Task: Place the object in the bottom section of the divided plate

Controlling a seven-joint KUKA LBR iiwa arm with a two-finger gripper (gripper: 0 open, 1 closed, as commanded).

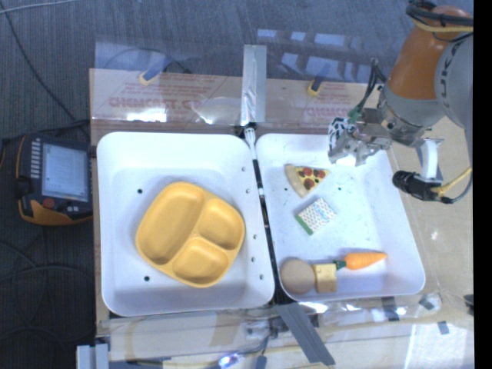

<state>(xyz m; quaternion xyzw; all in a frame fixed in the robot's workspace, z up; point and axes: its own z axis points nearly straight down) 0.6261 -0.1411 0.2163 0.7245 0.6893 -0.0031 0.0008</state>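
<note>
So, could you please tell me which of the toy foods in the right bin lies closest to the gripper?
The pizza slice, just below-left of the gripper at the bin's top. The patterned block, carrot and mushroom lie farther toward the front.

1. My arm (pixel 430 60) is cut off by the frame's edge at three o'clock.
2. The print on the small patterned packet (pixel 316 215) is too small to read.
3. The handheld screen (pixel 54 177) at nine o'clock is too blurred to read.

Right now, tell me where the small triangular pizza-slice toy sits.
The small triangular pizza-slice toy lies in the upper part of the right white bin, just below and left of the gripper, with the green-and-white patterned block directly below it.
</note>
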